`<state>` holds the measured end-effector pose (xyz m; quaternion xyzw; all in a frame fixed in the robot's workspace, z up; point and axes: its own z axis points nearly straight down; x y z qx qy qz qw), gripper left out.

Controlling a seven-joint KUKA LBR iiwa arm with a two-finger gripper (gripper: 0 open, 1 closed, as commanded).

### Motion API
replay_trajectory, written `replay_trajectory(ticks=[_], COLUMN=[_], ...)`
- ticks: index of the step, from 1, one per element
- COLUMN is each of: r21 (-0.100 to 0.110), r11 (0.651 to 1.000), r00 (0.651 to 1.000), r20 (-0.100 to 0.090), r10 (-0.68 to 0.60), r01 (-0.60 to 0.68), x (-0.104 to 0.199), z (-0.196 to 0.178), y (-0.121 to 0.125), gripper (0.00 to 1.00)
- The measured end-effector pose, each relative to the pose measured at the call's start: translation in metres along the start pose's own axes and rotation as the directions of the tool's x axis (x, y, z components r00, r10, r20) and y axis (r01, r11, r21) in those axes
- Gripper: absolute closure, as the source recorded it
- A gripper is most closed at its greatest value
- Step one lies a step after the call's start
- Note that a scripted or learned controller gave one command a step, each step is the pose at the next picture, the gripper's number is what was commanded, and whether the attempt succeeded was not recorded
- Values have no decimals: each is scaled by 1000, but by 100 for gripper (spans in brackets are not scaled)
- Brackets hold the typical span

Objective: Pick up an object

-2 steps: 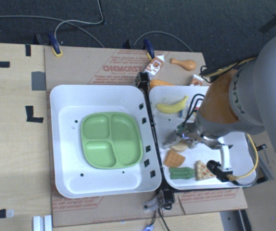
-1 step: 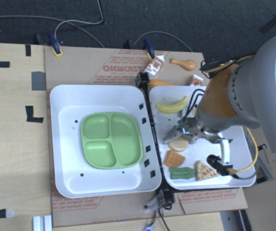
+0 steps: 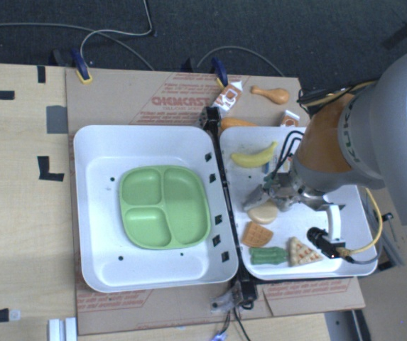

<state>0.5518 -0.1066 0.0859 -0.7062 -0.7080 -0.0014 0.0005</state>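
Floor [image 3: 260, 13] up top is dark grey carpet, with a thin cable [image 3: 61, 27] looping across it. The bench [image 3: 18, 212] is pale wood with a few black tape marks [image 3: 47, 169] on its left side. A cardboard sheet [image 3: 153, 98] with red print lies on it, held at the far edge by two blue clamps [image 3: 82, 66] (yellow tips). Light is flat and even.

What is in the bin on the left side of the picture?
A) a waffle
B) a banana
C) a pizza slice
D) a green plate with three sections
D: the green plate lies alone in the left bin; the food toys are in the other bin.
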Motion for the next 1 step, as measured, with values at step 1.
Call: replay_trajectory(ticks=[1], r21=[0], r11=[1000], r00=[1000], r20=[1], r10=[0], r01=[0], x=[0], z=[-9], y=[0], gripper=[100])
